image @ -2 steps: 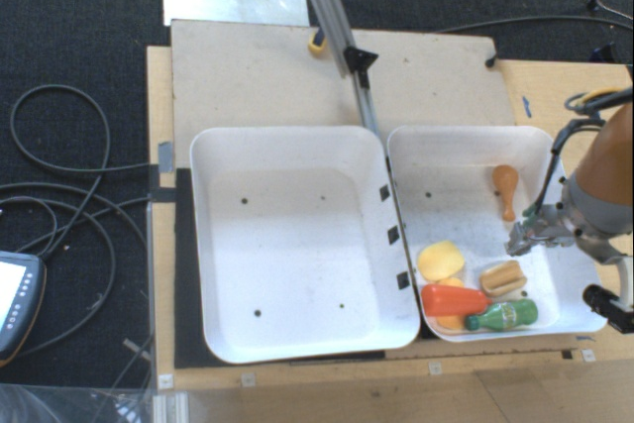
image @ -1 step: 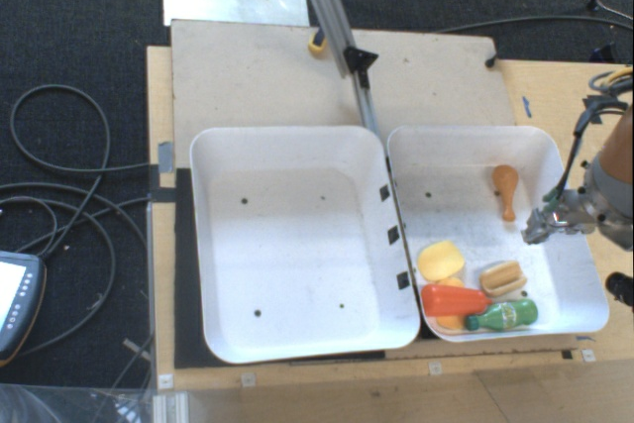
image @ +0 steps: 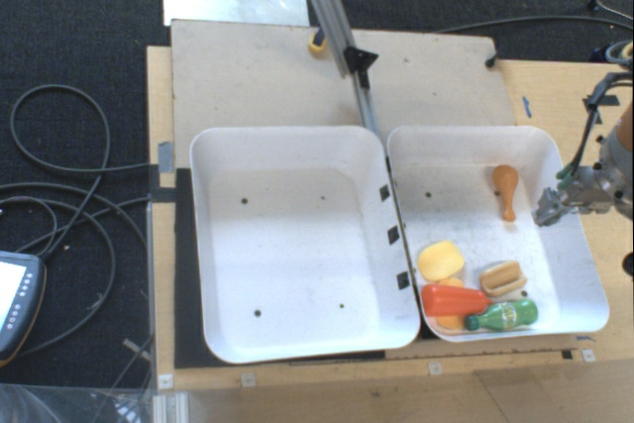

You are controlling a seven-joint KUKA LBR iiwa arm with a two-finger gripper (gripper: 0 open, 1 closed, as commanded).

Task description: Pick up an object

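Risk of a miss: toys bunched near the bin's front corner, so a descent there could nudge the green bottle or hot dog aside instead of gripping. Drumstick just left of the gripper, apart, easier target. Poised over the right bin rim, reaching in from the right. Finger spread: cannot tell.

A robotics lab: bench with bins, loose cables on carpet.

Bright, even overhead light — soft shadows, slight blur
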